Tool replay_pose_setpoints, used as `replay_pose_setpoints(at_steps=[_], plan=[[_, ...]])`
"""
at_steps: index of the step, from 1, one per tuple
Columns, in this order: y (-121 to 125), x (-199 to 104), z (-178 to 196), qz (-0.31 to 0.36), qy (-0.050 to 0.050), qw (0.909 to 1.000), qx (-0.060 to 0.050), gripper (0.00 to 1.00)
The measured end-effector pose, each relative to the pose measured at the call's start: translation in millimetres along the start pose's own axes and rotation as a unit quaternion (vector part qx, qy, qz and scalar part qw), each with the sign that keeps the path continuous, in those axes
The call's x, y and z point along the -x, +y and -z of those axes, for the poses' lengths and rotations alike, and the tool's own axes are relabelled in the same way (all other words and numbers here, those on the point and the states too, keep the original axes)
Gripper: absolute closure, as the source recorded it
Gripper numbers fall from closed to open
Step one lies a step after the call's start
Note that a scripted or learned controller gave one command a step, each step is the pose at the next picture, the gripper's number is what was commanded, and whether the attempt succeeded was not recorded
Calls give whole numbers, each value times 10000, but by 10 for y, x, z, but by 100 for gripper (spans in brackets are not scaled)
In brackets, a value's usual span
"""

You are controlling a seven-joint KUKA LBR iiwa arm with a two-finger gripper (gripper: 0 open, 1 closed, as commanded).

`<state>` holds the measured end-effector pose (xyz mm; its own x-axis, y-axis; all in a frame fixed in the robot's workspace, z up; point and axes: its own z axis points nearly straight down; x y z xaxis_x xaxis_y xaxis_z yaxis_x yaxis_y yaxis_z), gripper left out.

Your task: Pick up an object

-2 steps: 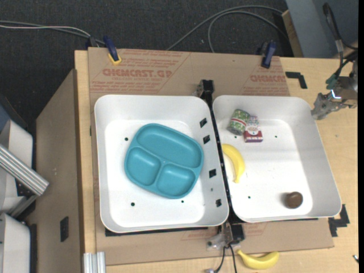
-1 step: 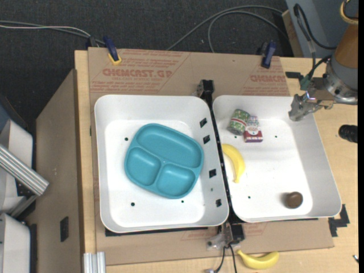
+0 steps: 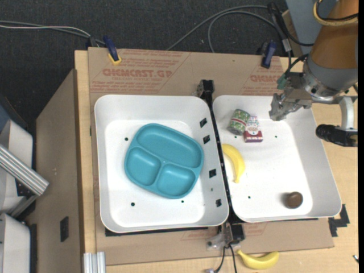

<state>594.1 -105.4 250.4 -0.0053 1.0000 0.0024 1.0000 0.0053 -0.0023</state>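
Note:
The right bin [image 3: 307, 169] holds a yellow banana [image 3: 234, 161] by its left wall, a green-and-white wrapped packet [image 3: 239, 120], a small red-and-white box [image 3: 253, 132] beside that packet, and a brown round object [image 3: 293, 199] near the front. My gripper [image 3: 280, 110] hangs over the back right part of this bin, to the right of the packet and box, apart from them. Nothing is visible between its fingers.
A teal divided plate [image 3: 163, 160] lies in the left bin [image 3: 108, 169]. Another banana [image 3: 259, 259] lies on the bench in front of the bins. Blue clamps [image 3: 112, 50] [image 3: 267, 54] hold the cardboard at the back. Cables run behind.

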Motion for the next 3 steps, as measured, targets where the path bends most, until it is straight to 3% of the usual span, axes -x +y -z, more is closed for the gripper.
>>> replay_pose_setpoints(at_steps=[3], plan=[[359, -1768, 14, 10, 0, 10000, 21, 100]])
